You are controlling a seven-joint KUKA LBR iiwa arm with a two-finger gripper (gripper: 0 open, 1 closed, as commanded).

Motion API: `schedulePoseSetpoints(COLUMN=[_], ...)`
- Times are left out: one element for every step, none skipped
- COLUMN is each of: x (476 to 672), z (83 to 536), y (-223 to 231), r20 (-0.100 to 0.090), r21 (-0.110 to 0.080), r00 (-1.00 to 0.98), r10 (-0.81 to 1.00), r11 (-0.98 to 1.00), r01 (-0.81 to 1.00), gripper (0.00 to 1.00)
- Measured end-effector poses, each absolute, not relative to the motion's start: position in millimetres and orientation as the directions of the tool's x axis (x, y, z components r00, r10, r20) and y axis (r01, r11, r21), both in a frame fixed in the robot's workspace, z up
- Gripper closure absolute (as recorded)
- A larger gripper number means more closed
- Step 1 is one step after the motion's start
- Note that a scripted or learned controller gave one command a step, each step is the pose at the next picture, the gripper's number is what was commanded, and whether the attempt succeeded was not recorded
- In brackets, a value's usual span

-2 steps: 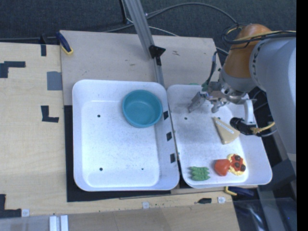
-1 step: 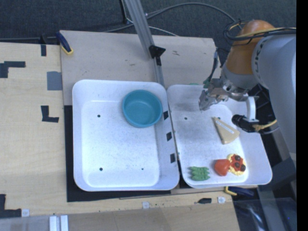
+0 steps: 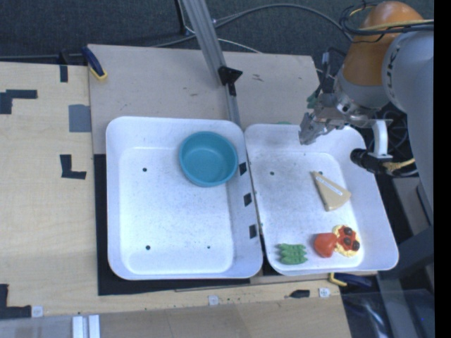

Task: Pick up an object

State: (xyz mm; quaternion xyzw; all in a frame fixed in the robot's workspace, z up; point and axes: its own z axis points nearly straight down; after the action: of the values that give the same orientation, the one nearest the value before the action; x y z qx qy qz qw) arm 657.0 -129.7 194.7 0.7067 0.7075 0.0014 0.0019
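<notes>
My gripper (image 3: 308,136) hangs over the far edge of the right bin (image 3: 282,189), with nothing visible between its tips. A tan wedge shaped like cheese (image 3: 330,191) lies in the middle right of that bin, well below the gripper. Near the bin's front edge sit a green leafy toy (image 3: 292,253), a red tomato-like piece (image 3: 325,245) and a small yellow piece with dark dots (image 3: 347,239). A blue bowl (image 3: 207,158) stands upright at the back of the left bin (image 3: 169,224).
A slanted metal pole (image 3: 211,48) rises from between the two bins at the back. Cables run behind the bench. The arm's grey body and orange band (image 3: 384,34) fill the upper right. Black clips mark the divide between the bins.
</notes>
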Motion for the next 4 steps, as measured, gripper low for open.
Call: schedulePoseSetpoints(x=[648.7, 649.3, 643.2, 625.1], z=[252, 297, 281, 281], y=[-129, -128, -74, -24], r20=[-0.001, 0.0, 0.001, 0.001], r21=[0.005, 0.004, -0.001, 0.0], r00=[-0.001, -0.001, -0.004, -0.004], r10=[1.0, 1.0, 1.0, 1.0], r11=[0.001, 0.001, 0.004, 0.004], r01=[1.0, 1.0, 1.0, 1.0], gripper=[1.0, 1.0, 1.0, 1.0])
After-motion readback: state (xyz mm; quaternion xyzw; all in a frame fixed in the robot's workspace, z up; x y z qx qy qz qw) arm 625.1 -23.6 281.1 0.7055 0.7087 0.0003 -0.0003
